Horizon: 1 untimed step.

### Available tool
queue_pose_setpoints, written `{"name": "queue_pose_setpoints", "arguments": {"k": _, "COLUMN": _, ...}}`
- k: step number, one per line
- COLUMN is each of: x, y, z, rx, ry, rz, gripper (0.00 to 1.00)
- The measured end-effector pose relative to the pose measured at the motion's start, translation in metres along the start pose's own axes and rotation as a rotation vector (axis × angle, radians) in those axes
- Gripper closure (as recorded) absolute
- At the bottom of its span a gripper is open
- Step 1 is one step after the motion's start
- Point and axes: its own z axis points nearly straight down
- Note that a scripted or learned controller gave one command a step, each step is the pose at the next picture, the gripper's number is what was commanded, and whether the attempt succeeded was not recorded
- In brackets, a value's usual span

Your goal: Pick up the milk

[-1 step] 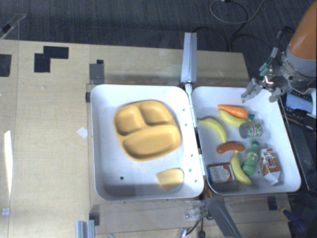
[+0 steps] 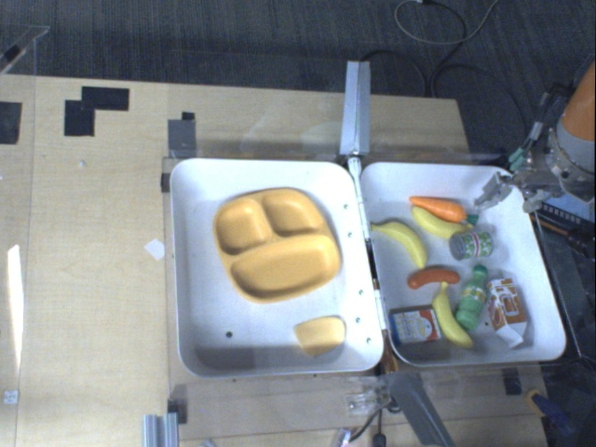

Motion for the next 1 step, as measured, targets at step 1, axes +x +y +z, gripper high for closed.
{"name": "queue_pose_setpoints", "arguments": {"k": 1, "x": -0.0022, "y": 0.0082, "z": 0.0741, "rx": -0.001, "ry": 0.001, "rz": -0.086, "gripper": 0.0}}
